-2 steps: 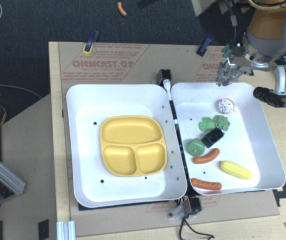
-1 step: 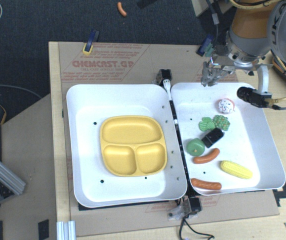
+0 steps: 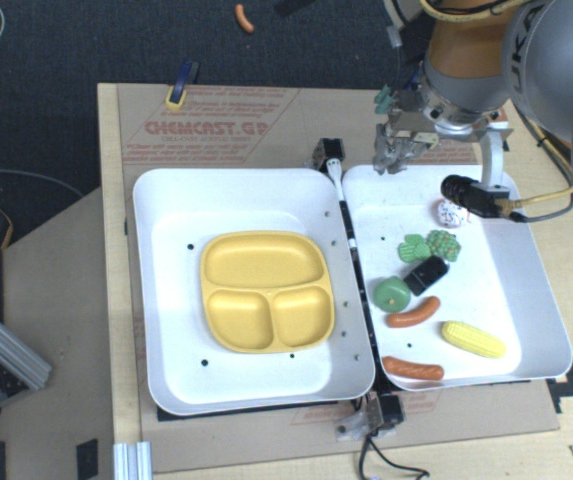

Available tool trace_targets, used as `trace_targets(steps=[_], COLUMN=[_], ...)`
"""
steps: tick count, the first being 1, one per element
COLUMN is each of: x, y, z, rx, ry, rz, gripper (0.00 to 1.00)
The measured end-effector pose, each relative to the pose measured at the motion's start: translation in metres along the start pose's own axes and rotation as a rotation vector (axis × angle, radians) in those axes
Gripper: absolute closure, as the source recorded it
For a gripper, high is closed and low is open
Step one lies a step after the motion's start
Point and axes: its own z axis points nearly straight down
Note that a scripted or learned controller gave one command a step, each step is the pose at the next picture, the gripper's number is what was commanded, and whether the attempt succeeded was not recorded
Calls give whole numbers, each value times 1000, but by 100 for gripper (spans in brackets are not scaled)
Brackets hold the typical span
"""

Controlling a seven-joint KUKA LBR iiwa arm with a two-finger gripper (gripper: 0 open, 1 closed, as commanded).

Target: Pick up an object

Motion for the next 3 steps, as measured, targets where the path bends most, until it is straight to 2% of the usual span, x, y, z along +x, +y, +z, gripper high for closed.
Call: trace_targets(steps=[1, 2, 3], x=[48, 103, 103], y=[-6, -12, -5], z=[-1, 26, 23], rx=[1, 4, -3], ry=[0, 1, -1], rz=[0, -1, 4], gripper=[100, 100, 100])
